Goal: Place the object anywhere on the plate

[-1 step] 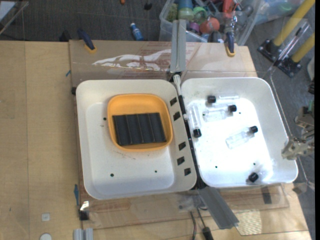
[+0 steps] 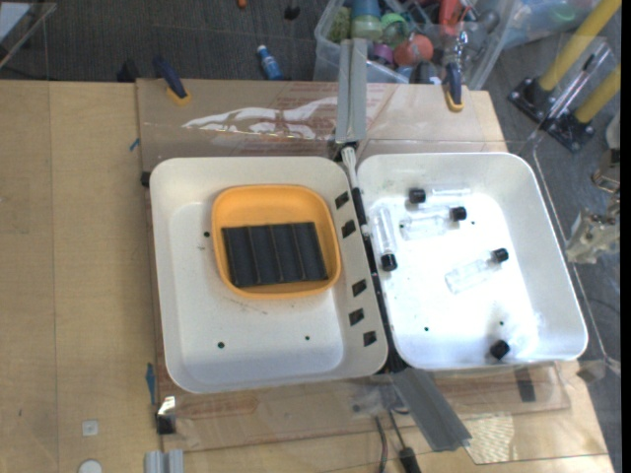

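Two white bins on wooden bench [image 2: 69, 264]. Orange plate [image 2: 276, 205] w/ black ridged block [image 2: 274, 254] in left bin [image 2: 187, 333]. Clear vials [image 2: 473, 269] scattered right of plate, in right bin [image 2: 552, 264]. Toy crate [image 2: 414, 18] behind. Claw state: can't tell.

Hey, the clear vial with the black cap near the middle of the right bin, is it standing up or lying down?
Lying down. The clear vial with the black cap rests on its side on the right white bin floor, cap pointing up-right.
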Robot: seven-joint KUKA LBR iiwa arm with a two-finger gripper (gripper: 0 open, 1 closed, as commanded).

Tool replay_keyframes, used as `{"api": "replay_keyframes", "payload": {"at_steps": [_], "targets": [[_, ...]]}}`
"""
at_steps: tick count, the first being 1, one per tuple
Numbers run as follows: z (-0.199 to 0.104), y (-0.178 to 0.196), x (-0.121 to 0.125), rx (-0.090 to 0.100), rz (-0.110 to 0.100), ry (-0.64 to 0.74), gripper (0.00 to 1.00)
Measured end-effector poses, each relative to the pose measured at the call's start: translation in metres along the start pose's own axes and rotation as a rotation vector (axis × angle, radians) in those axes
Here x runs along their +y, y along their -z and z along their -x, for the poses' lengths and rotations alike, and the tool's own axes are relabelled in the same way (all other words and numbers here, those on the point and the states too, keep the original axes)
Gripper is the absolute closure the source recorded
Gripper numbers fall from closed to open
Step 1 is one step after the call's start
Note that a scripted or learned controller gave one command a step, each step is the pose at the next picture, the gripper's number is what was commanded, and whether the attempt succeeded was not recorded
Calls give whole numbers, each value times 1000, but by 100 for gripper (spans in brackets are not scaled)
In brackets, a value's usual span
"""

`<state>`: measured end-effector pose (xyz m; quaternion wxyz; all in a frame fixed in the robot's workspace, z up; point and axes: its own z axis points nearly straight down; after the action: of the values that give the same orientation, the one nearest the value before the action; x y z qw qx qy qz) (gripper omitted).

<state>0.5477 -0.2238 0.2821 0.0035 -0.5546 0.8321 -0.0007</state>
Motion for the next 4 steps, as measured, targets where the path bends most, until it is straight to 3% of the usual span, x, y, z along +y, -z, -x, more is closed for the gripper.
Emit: {"api": "replay_keyframes", "payload": {"at_steps": [1, 2, 3, 4], "targets": [[36, 20, -85, -2, 0, 157, 100], [35, 20, -85, -1, 0, 155, 0], [33, -14, -81, -1, 4, 89, 0], [38, -34, -92, 0, 4, -61, 0]]}}
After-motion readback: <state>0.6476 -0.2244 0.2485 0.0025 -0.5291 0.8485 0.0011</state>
